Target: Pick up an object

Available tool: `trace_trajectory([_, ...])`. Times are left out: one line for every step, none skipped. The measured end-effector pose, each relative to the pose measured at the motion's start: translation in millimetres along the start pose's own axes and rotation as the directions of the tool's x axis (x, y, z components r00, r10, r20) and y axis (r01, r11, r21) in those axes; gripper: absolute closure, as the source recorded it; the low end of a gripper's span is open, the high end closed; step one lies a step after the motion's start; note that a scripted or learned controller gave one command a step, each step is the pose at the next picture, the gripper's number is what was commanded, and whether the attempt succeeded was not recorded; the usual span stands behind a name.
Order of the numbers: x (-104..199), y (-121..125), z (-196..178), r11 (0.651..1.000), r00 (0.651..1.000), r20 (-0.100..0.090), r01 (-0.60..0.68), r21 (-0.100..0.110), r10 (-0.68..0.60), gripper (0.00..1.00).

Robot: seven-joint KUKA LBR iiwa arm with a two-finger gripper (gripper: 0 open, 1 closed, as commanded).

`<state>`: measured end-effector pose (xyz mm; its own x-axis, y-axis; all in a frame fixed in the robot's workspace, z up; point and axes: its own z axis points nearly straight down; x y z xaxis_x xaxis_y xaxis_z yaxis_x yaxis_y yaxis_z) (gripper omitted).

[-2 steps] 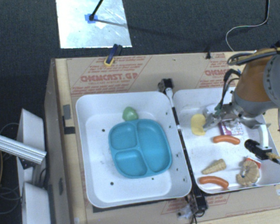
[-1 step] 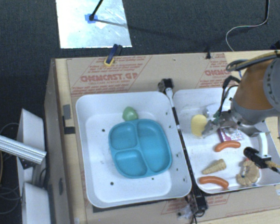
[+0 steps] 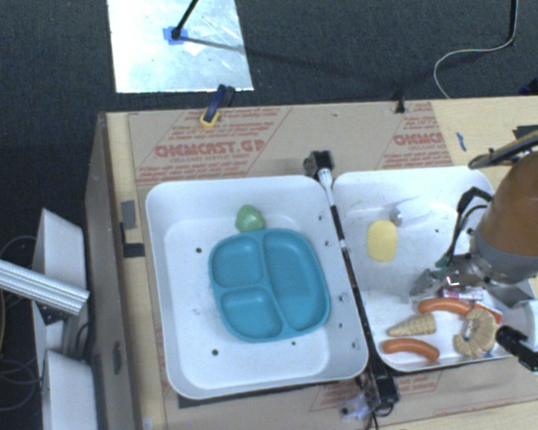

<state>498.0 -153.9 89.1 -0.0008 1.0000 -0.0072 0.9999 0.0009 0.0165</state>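
The right white bin (image 3: 415,181) holds a yellow lemon-shaped object (image 3: 382,240), a tan cone (image 3: 413,326), an orange sausage (image 3: 411,348), a second sausage (image 3: 446,306) and a beige knobbly piece (image 3: 473,332). My gripper (image 3: 441,285) hangs low at the bin's right side, directly above the second sausage and close to it. The grey arm with its orange band (image 3: 527,212) reaches in from the right and hides the bin's right wall. I see nothing lifted off the bin floor.
The left white bin (image 3: 185,262) holds a blue divided plate (image 3: 268,284) and a small green object (image 3: 249,218) just behind it. A black divider (image 3: 341,250) runs between the bins. Cables lie at the back right of the bench.
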Motion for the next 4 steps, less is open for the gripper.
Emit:
trace_trajectory([-3,2,-11,1.0,1.0,0.006,-0.001,-0.007,0.001,1.0])
trace_trajectory([-3,2,-11,1.0,1.0,0.006,-0.001,-0.006,0.001,0.0])
trace_trajectory([68,91,0,1.0,1.0,-0.004,0.004,-0.002,-0.004,0.0])
trace_trajectory([65,92,-12,1.0,1.0,0.003,0.004,-0.007,-0.004,1.0])
